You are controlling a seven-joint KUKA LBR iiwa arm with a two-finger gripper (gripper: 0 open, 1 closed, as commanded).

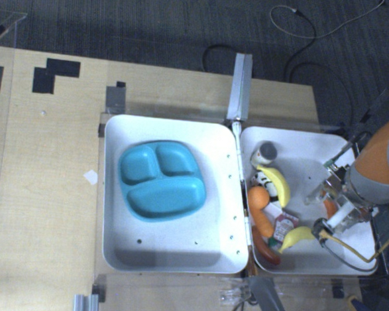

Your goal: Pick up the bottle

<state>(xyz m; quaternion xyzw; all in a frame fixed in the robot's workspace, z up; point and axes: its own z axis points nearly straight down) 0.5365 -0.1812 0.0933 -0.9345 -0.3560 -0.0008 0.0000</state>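
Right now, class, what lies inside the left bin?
The left bin holds one blue tray with three compartments, nothing in them. The bin floor under the tray is covered.

Bench (52, 195): pale wood top, seen from above at a slant. Two shallow white bins sit on it side by side, touching along a shared edge. Left bin (108, 245), right bin (302, 140). A metal rail (240, 88) runs back from the seam between them. Black patches (54, 74) mark the far left of the bench, possibly tape. A small dark bracket (115, 98) stands just behind the left bin's back corner.
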